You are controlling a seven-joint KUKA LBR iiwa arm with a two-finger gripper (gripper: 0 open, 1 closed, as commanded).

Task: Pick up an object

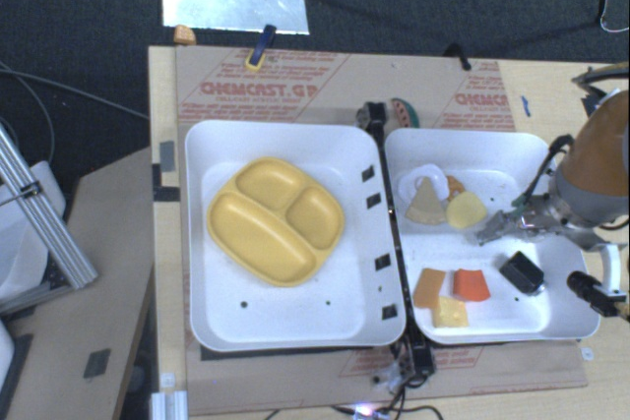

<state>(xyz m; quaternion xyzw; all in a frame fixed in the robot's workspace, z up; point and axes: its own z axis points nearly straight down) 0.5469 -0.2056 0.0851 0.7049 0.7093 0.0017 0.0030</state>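
So, the tabletop (pixel 295 93) has two shallow white bins sitting side by side on brown cardboard with red lettering. The left bin (pixel 212 310) holds a yellow divided tray (pixel 276 219), three compartments, lying flat and turned at a bit of an angle, roughly in the middle of the bin.

The right bin (pixel 492 152) is where all the small stuff is. Toward the back there's a whitish ring-shaped thing (pixel 426 180) with a tan wedge-like piece (pixel 426 208) lying on or against it, and a small orange bit (pixel 455 184) just behind. Right next to the wedge is a pale yellow round object (pixel 467 210), touching or nearly touching it. Toward the front of the bin there's a cluster: an orange-brown block (pixel 428 286), a red-orange block (pixel 472 284) just beside it, and a light yellow block (pixel 451 312) tucked in front of those two. A black block (pixel 522 271) lies off to the right of that group.

The arm (pixel 600 162) comes in from the right, and its claw (pixel 489 231) is down low in the right bin, just beside the pale yellow round object, between it and the black block. Honestly can't tell if its prongs are apart or together from this angle, too blurry, and nothing is visibly clamped in it.

Behind the bins, a yellow-and-blue tool (pixel 261 47) lies on the cardboard edge.
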